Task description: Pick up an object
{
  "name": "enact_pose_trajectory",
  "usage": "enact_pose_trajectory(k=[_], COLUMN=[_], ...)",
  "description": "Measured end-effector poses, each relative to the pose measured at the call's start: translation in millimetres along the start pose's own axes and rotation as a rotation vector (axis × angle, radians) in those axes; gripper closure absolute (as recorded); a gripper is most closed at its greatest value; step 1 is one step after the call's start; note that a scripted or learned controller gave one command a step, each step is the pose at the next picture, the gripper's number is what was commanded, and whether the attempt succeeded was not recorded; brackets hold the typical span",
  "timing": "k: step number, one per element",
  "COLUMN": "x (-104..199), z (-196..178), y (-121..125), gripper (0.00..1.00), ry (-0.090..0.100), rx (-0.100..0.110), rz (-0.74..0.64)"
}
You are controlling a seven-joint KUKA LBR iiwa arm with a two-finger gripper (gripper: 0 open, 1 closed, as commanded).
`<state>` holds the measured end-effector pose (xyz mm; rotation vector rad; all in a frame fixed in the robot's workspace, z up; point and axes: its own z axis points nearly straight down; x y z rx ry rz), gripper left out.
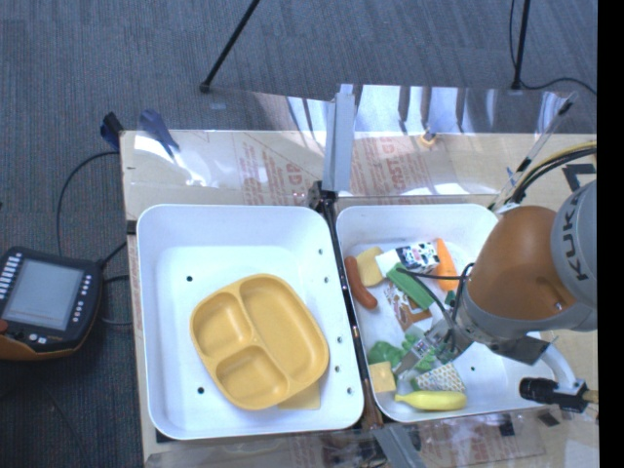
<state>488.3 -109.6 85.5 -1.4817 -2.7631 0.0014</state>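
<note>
Nearest me in the right bin [487, 398], I see a yellow banana [432, 399] by the front wall, a yellow block [381, 377] just left of it. My pincer [426, 351] sits low over green pieces [386, 353]; I cannot tell how it stands. Behind: a sausage [361, 283], a printed packet [419, 254], something orange [445, 258]. In the left bin [166, 261] lies a yellow divided tray [258, 339]. Further back, the brown desk [244, 169], a clear panel [439, 115], then grey carpet [117, 37] with stand legs [234, 32]. A handheld controller [44, 300] rests far left.

Grey arm [546, 261] from the right, orange-banded wrist angled down, gripper [426, 347] low.
</note>
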Motion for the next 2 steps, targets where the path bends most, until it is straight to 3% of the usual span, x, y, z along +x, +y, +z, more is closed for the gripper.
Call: enact_pose_trajectory(k=[1, 2], x=[0, 48], z=[-9, -101], y=[1, 86], gripper=[1.00, 1.00], ry=[0.002, -0.003], rx=[-0.001, -0.004], rz=[0.005, 0.389])
